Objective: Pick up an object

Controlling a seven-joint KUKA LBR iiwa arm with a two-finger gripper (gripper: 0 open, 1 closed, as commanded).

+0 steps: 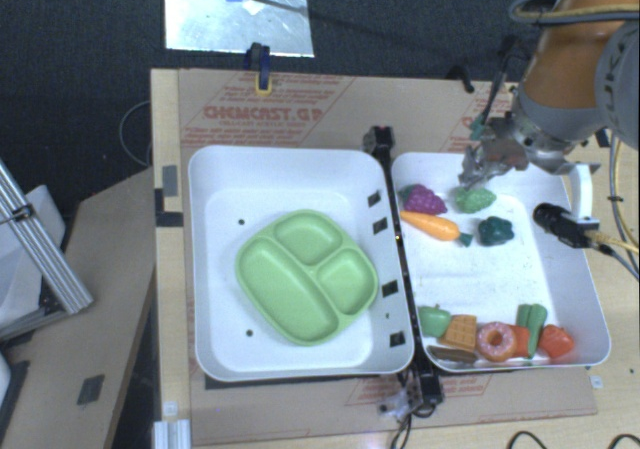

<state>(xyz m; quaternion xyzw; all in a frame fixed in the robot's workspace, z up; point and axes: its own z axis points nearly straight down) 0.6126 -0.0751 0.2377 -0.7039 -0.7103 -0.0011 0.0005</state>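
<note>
The gripper (478,175) hangs right over the light green toy (475,199) in the right bin (575,282), and it might bump the purple grapes (424,200) close beside or slip off.

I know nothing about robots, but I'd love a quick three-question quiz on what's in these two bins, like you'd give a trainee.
1. True or false: the green divided plate lies in the left bin.
2. Which toy lies nearest the gripper? A) the pink donut B) the light green toy C) the carrot
3. Fill in: beside the carrot, toward the back of the right bin, lies a bunch of purple ____.

Key: 1 true; 2 B; 3 grapes.
</note>
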